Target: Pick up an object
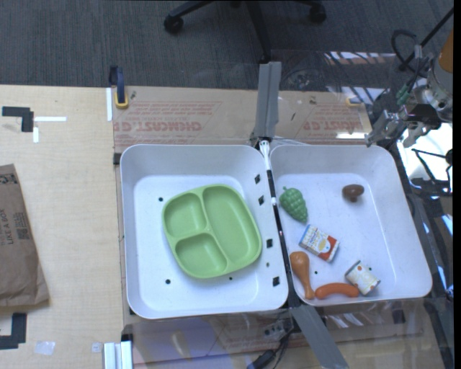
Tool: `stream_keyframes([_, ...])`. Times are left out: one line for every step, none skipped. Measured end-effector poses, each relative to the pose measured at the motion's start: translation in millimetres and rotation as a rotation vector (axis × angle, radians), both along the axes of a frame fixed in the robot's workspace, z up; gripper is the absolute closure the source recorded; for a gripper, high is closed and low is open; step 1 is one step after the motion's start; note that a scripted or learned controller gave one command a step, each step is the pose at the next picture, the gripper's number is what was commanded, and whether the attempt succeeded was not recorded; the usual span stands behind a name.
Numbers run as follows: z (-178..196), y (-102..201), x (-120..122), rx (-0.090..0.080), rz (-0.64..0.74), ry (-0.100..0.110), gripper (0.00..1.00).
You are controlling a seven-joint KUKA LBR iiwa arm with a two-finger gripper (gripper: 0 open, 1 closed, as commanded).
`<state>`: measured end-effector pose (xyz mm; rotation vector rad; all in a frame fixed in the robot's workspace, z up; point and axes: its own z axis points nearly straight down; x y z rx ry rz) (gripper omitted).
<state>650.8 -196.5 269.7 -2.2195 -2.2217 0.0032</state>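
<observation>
Nothing is picked yet: gripper (395, 124) hovers beyond the right bin (403, 209) far rim, its opening unclear, carrying nothing visible; brown lump (352, 192) lies nearest inside

A pale wooden bench top (65, 216) fills the left side, and everything else sits around it. Beyond its far edge lies dark grey carpet (108, 36), where the black wheeled base of an office chair (245, 11) stands. Just right of the wood, a flattened cardboard sheet (187, 115) with red print lies flat. On the bench's left edge rests a brown paper bag (18, 230). Black corner marks (18, 115) sit on the wood near its far-left corner. Bright glare (432, 166) falls far right of the bench.
</observation>
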Motion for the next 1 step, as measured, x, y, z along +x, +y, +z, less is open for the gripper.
stream_keyframes([-127.9, -25.6, -12.0, 0.0, -0.029, 0.001, 0.0])
